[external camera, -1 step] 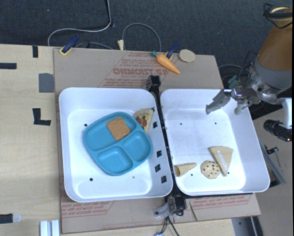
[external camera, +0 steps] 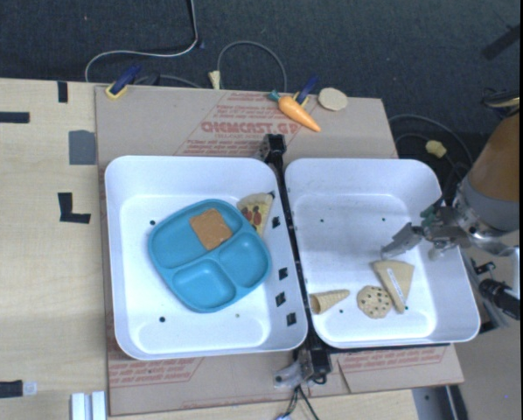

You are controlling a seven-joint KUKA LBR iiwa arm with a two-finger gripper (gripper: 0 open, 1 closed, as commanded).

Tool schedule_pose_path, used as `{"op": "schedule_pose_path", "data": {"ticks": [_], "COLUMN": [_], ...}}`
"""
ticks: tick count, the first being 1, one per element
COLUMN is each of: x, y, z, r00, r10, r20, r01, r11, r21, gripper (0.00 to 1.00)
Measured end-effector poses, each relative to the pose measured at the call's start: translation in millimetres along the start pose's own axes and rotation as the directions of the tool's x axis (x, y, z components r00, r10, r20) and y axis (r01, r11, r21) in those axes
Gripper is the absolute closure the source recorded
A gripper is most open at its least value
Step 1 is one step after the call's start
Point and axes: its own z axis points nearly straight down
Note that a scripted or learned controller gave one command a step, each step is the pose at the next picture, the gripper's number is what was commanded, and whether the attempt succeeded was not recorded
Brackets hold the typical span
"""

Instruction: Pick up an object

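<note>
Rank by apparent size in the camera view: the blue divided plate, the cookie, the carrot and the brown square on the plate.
1. blue divided plate, clearly largest.
2. carrot and brown square: they look close in size, so no firm order.
3. cookie, a little smaller, though not by much.

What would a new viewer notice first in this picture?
First, the blue tray in the left bin, with a brown square in one compartment. Next, the pincer above the right bin, near a wedge, a cookie and a cone. An orange carrot lies on the cardboard behind the bins.
</note>
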Motion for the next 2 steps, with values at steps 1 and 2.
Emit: {"op": "schedule_pose_path", "data": {"ticks": [1,2], "x": [18,-36], "y": [-10,-12], "z": [69,48], "r00": [1.000,1.000], "r10": [-0.008,-0.004], "r20": [-0.002,0.004], "r01": [0.008,0.004], "r11": [1.000,1.000], "r21": [-0.004,-0.013], "gripper": [0.00,0.00]}}
